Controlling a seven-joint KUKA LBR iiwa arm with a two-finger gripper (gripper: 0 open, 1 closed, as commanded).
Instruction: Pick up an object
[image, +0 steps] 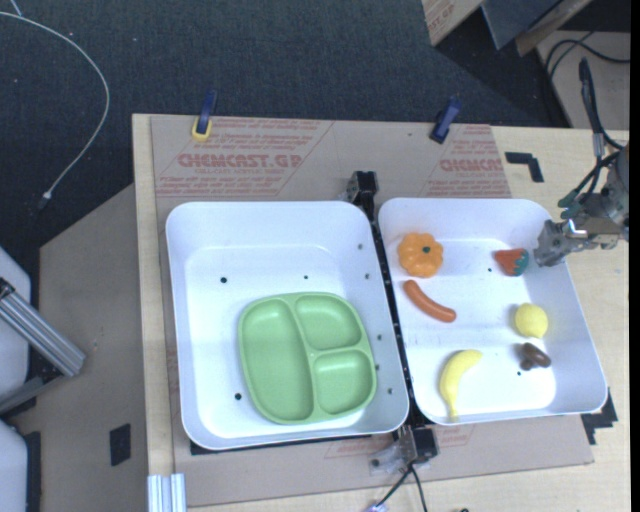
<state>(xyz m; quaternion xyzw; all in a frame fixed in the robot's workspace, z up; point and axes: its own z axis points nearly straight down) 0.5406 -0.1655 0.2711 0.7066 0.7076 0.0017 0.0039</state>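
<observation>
Gripper (553, 245) is hovering at the right bin's (480, 400) two o'clock rim beside a red piece (511, 262), likely targeting it; its grip state cannot be told

Open floor along the near-left and centre of the right bin (560, 395), between sausage (430, 301) and lemon (531, 320). Crowded at the far right corner: claw (553, 246) just beside the red piece (512, 262). Banana (457, 377) and dark lump (533, 355) near the front wall. Left bin (200, 240) largely taken by the green divided plate (306, 356); bare strip behind it.
</observation>
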